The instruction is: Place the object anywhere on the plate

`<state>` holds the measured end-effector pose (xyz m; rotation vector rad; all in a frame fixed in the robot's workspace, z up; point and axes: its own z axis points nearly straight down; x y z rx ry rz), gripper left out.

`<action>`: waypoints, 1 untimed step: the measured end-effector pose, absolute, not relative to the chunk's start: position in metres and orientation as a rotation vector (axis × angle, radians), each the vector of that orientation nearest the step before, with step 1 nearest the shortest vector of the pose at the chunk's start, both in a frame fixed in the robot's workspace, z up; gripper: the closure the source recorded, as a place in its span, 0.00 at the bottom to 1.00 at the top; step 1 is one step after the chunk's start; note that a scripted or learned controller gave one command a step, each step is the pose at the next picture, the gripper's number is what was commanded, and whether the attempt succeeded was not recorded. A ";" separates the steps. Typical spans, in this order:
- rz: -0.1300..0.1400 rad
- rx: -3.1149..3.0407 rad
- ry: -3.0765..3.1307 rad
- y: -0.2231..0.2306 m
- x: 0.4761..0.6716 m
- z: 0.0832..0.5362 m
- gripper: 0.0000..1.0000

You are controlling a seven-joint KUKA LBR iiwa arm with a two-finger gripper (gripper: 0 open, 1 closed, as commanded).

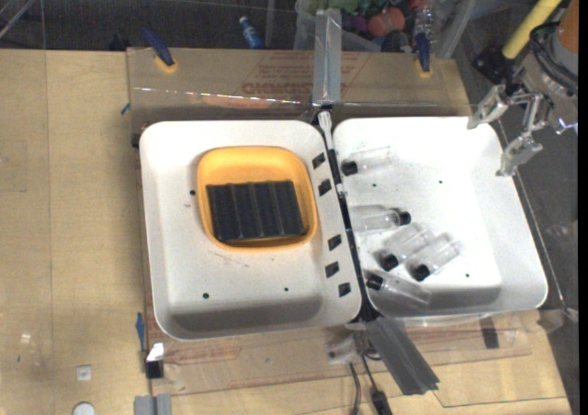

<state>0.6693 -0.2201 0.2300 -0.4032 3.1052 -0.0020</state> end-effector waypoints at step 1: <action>-0.001 -0.772 3.037 -0.211 0.669 0.232 0.00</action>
